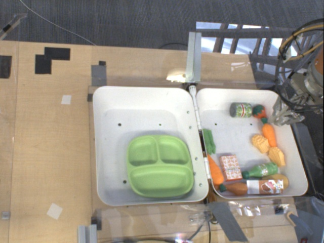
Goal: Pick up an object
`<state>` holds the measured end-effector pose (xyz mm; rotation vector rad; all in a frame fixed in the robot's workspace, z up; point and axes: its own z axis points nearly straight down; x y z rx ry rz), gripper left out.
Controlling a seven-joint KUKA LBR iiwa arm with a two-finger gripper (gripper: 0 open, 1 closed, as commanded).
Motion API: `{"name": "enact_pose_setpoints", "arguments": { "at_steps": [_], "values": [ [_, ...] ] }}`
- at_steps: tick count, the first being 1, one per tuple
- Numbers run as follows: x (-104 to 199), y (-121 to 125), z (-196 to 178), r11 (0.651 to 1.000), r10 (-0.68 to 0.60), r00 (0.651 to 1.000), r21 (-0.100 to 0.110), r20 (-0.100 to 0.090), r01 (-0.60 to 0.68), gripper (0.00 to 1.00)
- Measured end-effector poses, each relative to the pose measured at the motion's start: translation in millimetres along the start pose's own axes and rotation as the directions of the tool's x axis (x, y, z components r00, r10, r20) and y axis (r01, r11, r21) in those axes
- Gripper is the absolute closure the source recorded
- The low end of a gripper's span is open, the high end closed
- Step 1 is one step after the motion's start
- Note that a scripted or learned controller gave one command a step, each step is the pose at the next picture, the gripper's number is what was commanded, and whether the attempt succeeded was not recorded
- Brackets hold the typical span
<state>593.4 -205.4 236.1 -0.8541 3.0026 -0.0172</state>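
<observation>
Bench (45,151) of pale wood, bearing two shallow white bins side by side.

Left bin (109,110): one green divided plate (159,165), three compartments, lying flat toward the near right part of the bin floor.

Right bin (223,97), contents from its left wall outward:
- green flat piece (209,140), against the dividing wall, midway down.
- orange carrot (215,171), along the same wall, below the green piece.
- small patterned box (231,167), just beside the carrot.
- brown bottle with a red and white label (255,187), lying on its side along the near wall.
- green bottle (260,171), lying on its side just above the brown one.
- dark can (241,110), on its side near the far wall, with a small green and orange item (260,111) touching its right end.
- second orange carrot (269,134), below that item.
- two yellow pieces (260,144) and (277,156), just beside the second carrot.

Gripper (287,116): at the right bin's right wall, near the far corner, just right of the second carrot. Nothing is visible between its fingers; whether they are wide or narrow cannot be told.
</observation>
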Motion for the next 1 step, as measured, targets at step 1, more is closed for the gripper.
{"name": "enact_pose_setpoints", "arguments": {
  "at_steps": [1],
  "values": [
    [-54.0,-11.9,-50.6,0.994,0.108,0.994,-0.007,-0.004,-0.108,1.00]
  ]
}}
